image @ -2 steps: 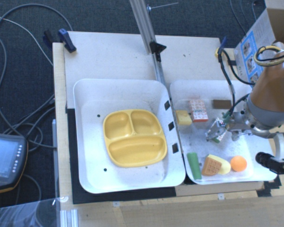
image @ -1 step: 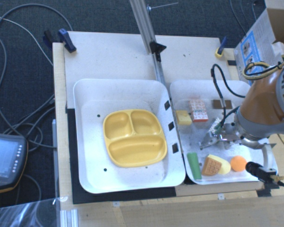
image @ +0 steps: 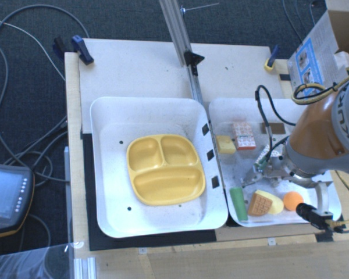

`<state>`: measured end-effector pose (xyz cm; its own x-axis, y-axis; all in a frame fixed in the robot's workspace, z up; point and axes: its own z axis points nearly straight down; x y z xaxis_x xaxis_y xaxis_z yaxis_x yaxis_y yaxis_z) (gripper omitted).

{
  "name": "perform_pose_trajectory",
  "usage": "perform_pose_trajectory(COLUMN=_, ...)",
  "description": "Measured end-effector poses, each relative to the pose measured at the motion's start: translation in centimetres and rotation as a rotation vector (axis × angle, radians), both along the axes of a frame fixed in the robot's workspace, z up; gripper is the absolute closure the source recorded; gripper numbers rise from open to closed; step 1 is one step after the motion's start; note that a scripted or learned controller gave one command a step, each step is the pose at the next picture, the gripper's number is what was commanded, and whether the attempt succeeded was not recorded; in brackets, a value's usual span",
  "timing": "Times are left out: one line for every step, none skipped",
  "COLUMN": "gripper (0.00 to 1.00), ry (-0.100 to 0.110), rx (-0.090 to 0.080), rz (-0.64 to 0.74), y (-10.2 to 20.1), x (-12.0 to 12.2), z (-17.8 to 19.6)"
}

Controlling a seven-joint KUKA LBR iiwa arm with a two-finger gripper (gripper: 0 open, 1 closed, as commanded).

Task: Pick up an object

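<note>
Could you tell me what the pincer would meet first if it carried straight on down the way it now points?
Probably the bare floor of the right bin; the pincer hangs above it, beside the green stick. Depth is unclear.

A red-white box (image: 243, 135), yellow block (image: 225, 145), green stick (image: 238, 204), toast piece (image: 263, 203) and orange ball (image: 292, 200) lie in the right bin (image: 221, 112).

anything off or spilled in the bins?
Nothing spilled or damaged. The yellow divided plate lies flat in the left bin, slightly rotated. The toy foods sit loosely clustered in the right bin, none over the rim.
</note>
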<state>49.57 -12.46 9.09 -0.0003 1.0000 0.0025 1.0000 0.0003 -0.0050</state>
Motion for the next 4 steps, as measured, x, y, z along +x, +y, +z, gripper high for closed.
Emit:
perform_pose_trajectory(gripper=1.00, ry=-0.005, rx=0.000, rz=0.001, y=0.0, x=0.1, z=1.2)
perform_pose_trajectory(gripper=1.00, ry=-0.011, rx=-0.004, rz=0.001, y=-0.1, x=-0.4, z=7.3)
perform_pose_trajectory(gripper=1.00, ry=-0.011, rx=-0.004, rz=0.001, y=-0.1, x=-0.6, z=11.7)
perform_pose_trajectory(gripper=1.00, ry=-0.009, rx=-0.003, rz=0.002, y=-0.1, x=-0.4, z=13.9)
